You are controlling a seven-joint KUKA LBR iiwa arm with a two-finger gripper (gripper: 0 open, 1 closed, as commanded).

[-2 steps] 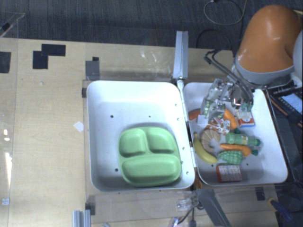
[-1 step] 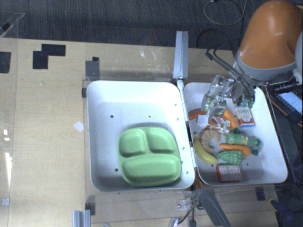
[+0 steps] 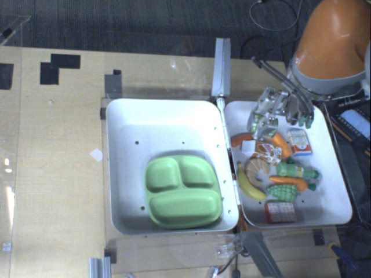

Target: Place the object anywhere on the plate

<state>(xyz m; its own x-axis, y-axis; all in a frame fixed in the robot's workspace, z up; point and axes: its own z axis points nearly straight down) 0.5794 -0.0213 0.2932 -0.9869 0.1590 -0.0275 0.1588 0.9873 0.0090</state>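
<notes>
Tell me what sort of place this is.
Probably a robot lab test bench, not a kitchen: two white bins fixed to a wooden bench, a green divided plate in the left one, toy food such as a banana in the right, under the gripper.

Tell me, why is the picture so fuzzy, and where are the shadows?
In the camera view the whole picture is soft, so the toy food in the right bin blurs together; the green plate casts a faint shadow in the left bin; the gripper looks smeared; a pale glare lies on the bench.
</notes>
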